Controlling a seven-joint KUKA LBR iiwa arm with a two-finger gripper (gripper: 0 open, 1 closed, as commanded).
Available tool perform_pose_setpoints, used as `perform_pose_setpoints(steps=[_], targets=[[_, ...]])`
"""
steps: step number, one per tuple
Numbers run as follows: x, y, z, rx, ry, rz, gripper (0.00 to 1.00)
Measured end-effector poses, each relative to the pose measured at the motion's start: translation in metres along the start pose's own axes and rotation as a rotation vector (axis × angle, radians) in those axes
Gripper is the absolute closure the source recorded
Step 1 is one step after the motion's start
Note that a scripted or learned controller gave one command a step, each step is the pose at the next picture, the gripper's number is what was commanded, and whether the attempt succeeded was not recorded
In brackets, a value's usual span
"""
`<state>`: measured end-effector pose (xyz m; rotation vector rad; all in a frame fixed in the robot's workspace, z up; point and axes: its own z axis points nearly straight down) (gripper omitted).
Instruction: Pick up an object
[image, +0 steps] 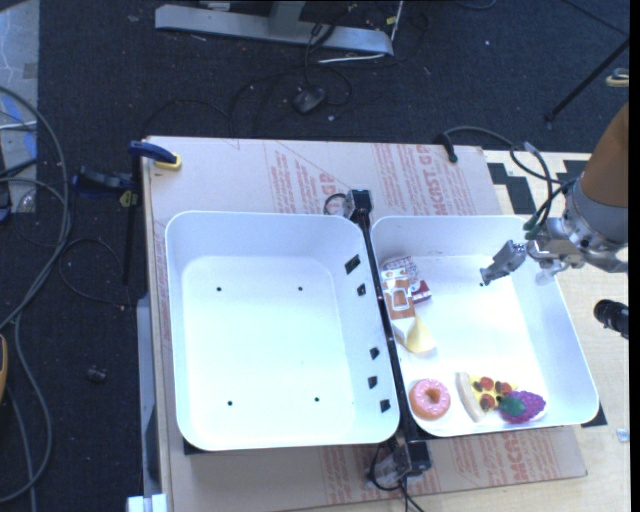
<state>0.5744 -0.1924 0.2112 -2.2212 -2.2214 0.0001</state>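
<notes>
Two shallow white bins sit side by side on a cardboard-covered worktop (300, 170). The left bin (190, 240) shows four small dark dots on its floor and a column of black marks down its right wall. The right bin (565, 330) carries all the objects.

The arm (605, 195) comes in from three o'clock, its orange band at the frame's edge and the grey wrist below it. The claw (497, 266) hangs over the right bin at about two o'clock of that bin's middle, pointing toward nine o'clock. Nothing can be seen between its fingers, and how far apart they stand cannot be told (they show as one small dark shape).

Against the right bin's left wall, at about ten o'clock of the bin's middle, lies a packet (400, 287) in white, orange and dark red; its printing is too small to read. Just below it, toward six o'clock, rests a pale yellow wedge (420, 337). Along the front wall, at six o'clock, lie a pink-iced doughnut (430, 399), then a pale strip (466, 395) touching a small red and yellow cluster (488, 392), then a purple bunch of grapes (521, 405) with a green tip. All of these are well apart from the claw.

Red lettering is printed on the cardboard, running upside down and mirrored from this angle; none of it reads cleanly. A blue and yellow clamp (155, 154) grips the worktop's far left corner at eleven o'clock. Black cables (55, 250) trail over the dark floor at nine o'clock.
</notes>
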Motion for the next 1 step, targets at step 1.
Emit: perform_pose_setpoints(steps=[1], targets=[[-0.0296,0.0446,-0.0363,-0.004,-0.002,0.000,0.00]])
